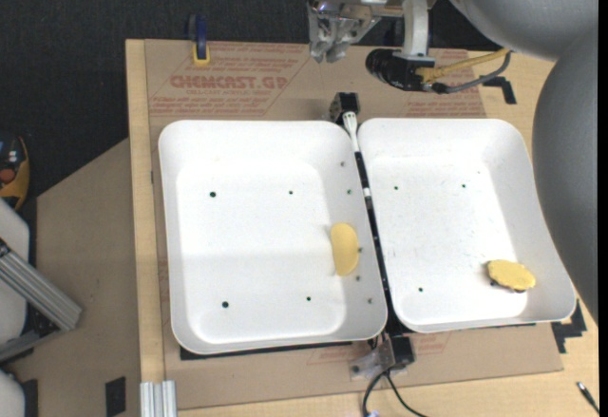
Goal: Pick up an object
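Two small yellow things are on offer. One, a yellow oval piece (345, 248), lies in the left bin (190, 216), close to that bin's right wall and a little below the middle. The other, a flatter yellow piece with a ragged edge (510, 274), lies in the right bin (513, 149), toward its near right corner. They sit well apart, with the black divider strip (366, 206) between the two bins running between them. Both rest flat on the white floor of their bins, with nothing touching them.

The claw (331, 43) hangs well up and beyond the far rims of the bins, over the brown board (237, 83) that covers the worktop, just beyond the clamp at the top of the divider. Nothing sits between its fingers; from where I stand I cannot tell whether they are spread or closed, since they blur together against the board.

To my eye the pick has not begun: this looks like the approach, or a pause before it. The next move, I'd judge, calls for choosing one piece, bringing the claw over it and down, then closing on it. The oval piece seems nearer, though its closeness to the bin wall may crowd one finger.
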